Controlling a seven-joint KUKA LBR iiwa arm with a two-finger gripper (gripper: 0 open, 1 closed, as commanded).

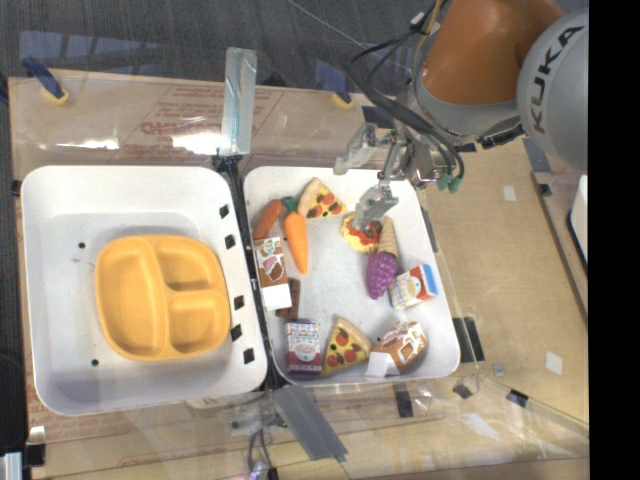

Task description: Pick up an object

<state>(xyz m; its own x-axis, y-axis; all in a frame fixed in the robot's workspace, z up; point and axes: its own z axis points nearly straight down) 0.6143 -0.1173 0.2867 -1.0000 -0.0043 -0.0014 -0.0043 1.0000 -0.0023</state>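
Note:
My gripper (374, 208) hangs over the upper right part of the right bin (330, 303), just above a yellow and red toy (355, 234) and an ice cream cone (388, 236). Nothing visibly sits in its grasp. Below them lie a bunch of purple grapes (380, 273) and a small milk carton (413, 288). An orange carrot (296, 241) and a second carrot (266, 218) lie at the bin's upper left, beside a pizza slice (320, 201).
Another pizza slice (346, 345), a purple carton (302, 347), a brown carton (404, 343) and a snack packet (272, 264) lie in the right bin. The left bin (50, 208) holds a yellow divided plate (162, 295). The arm's orange band (490, 38) looms at the upper right.

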